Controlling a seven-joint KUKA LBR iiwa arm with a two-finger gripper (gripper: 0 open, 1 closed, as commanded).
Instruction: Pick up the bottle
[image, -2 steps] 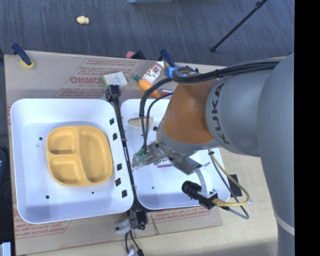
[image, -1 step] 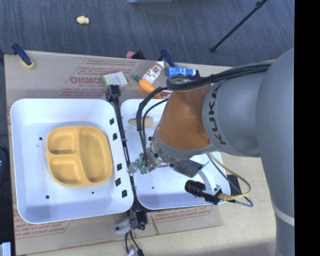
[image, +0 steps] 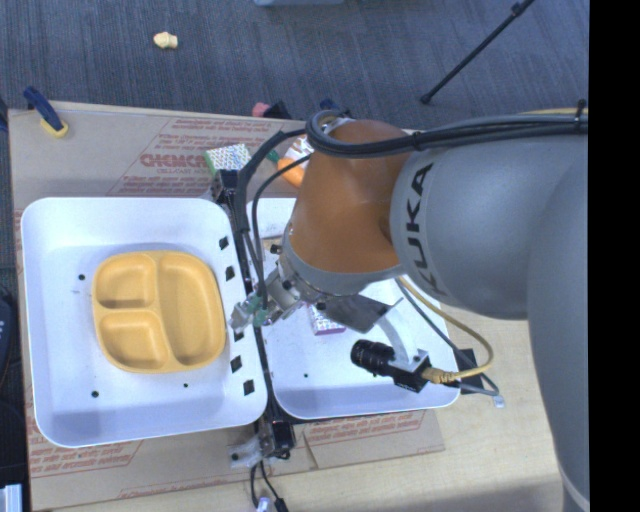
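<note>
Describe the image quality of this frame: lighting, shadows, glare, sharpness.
Camera view: even, soft light; the arm casts a faint shadow across the right bin; mild glare on the left bin's white floor around the yellow tray; the tray's edges look sharp, while the small parts near the gripper look blurred.

The two bins (image: 60, 260) were white, and the divided tray (image: 158, 310) in the left one was yellow. The arm (image: 500, 220) was grey with an orange band (image: 350, 200), over brown cardboard (image: 150, 150) printed in red lettering.
</note>
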